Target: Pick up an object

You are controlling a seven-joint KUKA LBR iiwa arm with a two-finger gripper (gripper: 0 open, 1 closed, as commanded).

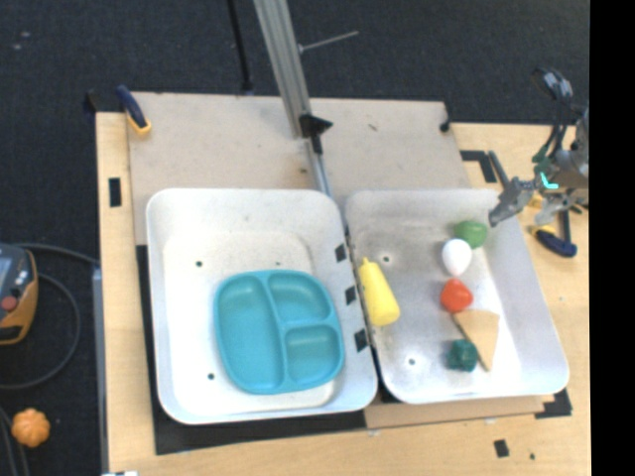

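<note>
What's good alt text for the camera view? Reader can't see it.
Two white bins side by side on a bench: the left bin holds a blue divided plate; the right bin holds a yellow piece, green, white and red pieces, a tan wedge and a dark green piece. The gripper sits at the right bin's far corner.

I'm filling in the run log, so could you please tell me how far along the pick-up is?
Nothing looks picked yet. The yellow object, green ball, white ball, red ball, tan wedge and dark green object all lie in the right bin. In hand: the claw sits at that bin's upper right edge, near the green ball, holding nothing visible. Left: reaching an object, grasping and lifting.
</note>
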